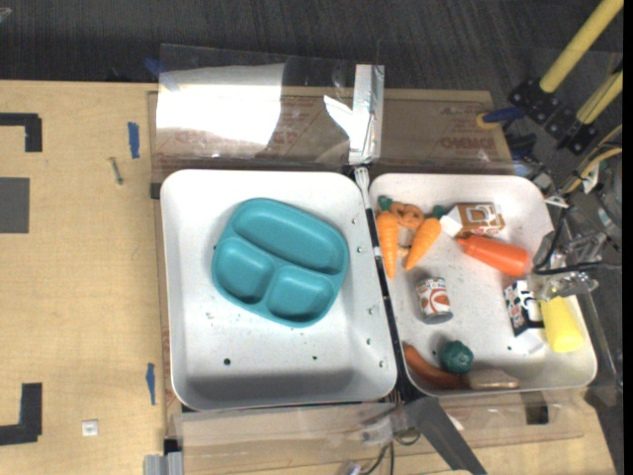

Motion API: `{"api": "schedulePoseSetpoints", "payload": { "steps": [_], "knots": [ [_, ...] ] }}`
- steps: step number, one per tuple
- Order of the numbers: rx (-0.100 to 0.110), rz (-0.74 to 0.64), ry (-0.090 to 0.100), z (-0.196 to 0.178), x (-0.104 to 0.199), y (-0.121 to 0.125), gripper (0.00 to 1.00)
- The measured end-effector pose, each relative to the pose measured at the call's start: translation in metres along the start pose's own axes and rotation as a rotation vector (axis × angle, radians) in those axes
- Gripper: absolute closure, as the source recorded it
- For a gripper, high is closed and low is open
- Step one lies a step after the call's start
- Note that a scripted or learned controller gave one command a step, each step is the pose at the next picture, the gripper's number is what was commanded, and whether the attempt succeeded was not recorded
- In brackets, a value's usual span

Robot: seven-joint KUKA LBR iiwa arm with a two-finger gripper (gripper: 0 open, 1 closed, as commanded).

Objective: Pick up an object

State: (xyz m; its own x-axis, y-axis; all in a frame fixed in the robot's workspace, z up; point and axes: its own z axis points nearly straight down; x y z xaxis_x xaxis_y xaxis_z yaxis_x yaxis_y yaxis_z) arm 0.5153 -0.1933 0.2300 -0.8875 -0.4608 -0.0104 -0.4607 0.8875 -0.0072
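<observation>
Two white bins sit side by side on a brown bench (69,295). The left bin (198,354) holds a teal plate (280,259) with three sections, and the plate lies a bit above the middle of that bin. The right bin (574,364) holds many small toys. Two orange carrots (406,237) with green tops lie close together near the top left corner of that bin, almost touching the wall between the bins. Just to their right is a small brown and white box (479,220). Below the box lies a long orange tube (497,254), tilted down to the right. A little can (432,298) with red and white on it stands near the middle of the bin. At the bottom of the bin there is a brown sausage shape (427,368) and a dark green round thing (456,356) touching it (its exact kind is hard to make out). A yellow block (562,323) lies by the right wall, with a small black and white pack (520,307) just beside it on the left. The gripper (566,265) hangs over the right edge of this bin, just above the yellow block, and it is dark and mixed up with wires, so its state cannot be made out. Clear plastic sheets (257,107) lie behind the bins.
</observation>
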Motion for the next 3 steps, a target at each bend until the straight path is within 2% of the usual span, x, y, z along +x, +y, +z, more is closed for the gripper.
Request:
{"api": "schedulePoseSetpoints", "payload": {
  "steps": [1,2,3],
  "knots": [
    [-0.006,-0.356,0.001,0.006,-0.054,-0.05,1.0],
    [-0.007,-0.56,0.0,0.027,-0.121,-0.096,1.0],
    [-0.005,-0.911,-0.002,-0.009,-0.123,-0.097,1.0]
  ]
}}
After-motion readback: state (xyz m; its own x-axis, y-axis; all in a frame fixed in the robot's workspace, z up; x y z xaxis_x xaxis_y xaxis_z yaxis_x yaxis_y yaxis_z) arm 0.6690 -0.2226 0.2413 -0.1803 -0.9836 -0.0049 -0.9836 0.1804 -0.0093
